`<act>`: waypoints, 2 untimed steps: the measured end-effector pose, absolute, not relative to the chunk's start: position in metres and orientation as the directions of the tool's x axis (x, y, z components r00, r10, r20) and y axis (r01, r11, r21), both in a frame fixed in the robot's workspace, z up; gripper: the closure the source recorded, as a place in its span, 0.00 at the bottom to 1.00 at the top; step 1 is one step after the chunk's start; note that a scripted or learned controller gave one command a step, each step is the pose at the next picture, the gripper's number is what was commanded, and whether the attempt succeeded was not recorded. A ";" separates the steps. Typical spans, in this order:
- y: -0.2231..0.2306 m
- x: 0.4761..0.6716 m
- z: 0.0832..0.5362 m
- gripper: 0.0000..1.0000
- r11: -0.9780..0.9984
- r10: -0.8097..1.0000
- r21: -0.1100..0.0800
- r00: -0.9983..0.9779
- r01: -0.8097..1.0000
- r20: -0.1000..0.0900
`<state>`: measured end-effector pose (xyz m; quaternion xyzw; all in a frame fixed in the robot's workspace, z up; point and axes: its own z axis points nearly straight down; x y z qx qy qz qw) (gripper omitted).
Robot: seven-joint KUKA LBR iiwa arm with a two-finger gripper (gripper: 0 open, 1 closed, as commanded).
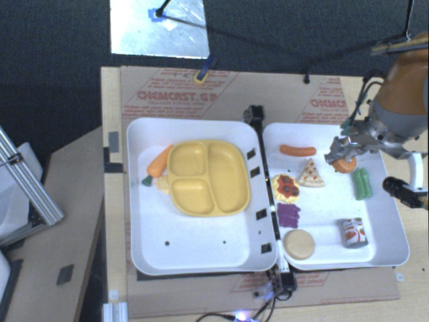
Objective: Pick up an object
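Observation:
My gripper (340, 154) hangs over the upper right part of the right bin (392, 237). Directly beneath it lies a small orange round object (346, 166), partly hidden by the gripper. Also in this bin are a red sausage (297, 150), a pizza wedge (310, 174), a round red and yellow piece (287, 188), a purple bunch (288, 215), a tan bun (299, 243), a green pod (362, 183) and a small red can (353, 232).
The left bin (147, 247) holds a yellow divided plate (204, 178), with a carrot (159, 161) against its left edge. A black hinged divider (265, 180) runs between the bins. The grey arm (402, 99) enters from the upper right.

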<state>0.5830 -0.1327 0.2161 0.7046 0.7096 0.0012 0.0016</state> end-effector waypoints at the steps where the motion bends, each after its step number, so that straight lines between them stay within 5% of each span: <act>1: -0.085 0.624 0.225 1.00 0.008 1.000 0.005 -0.008 1.000 0.000; 2: -0.042 0.649 0.217 1.00 0.006 1.000 0.004 -0.006 1.000 -0.001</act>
